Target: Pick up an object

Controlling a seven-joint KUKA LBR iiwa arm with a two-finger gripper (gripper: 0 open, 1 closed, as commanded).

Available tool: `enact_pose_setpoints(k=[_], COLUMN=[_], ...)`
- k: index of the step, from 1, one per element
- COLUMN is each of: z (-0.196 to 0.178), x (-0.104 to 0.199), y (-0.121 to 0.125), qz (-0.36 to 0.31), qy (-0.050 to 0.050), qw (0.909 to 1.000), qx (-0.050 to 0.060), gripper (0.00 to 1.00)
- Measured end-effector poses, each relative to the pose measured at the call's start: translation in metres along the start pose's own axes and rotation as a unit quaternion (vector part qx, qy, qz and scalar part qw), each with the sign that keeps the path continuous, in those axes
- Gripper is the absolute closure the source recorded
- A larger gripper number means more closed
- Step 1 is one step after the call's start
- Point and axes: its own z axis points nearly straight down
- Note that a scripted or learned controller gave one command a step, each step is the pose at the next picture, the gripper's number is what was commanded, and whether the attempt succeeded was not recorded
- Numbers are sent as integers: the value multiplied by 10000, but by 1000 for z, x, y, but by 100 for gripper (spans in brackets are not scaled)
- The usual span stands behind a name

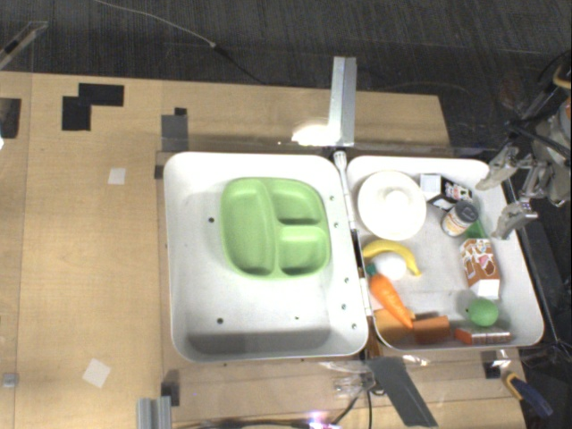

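Observation:
The right bin (536,315) holds several small objects: a white round plate (391,204), a yellow banana (395,252), an orange carrot (391,300), a green ball (483,312), a red-and-white carton (481,266) and a small jar (460,217). My gripper (504,195) hangs over that bin's right rim near its far corner, just right of the jar. It is open, its two metal fingers spread wide with nothing between them.
A green divided plate (273,226) lies in the left bin (192,329). A brown block (429,326) and a red marker (483,335) lie along the right bin's front wall. A metal post (343,101) stands behind the divider between the bins.

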Motion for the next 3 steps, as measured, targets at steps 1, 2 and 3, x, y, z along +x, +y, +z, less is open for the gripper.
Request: enact_pose_setpoints(k=[1, 2, 3], z=[159, 166, 165], x=[-16, 23, 48], y=[-3, -2, -1], qz=[-637, -369, 235], qy=[4, -42, -51], qw=[9980, 9993, 9997], qx=[1, 10, 7], gripper=[0, 0, 0])
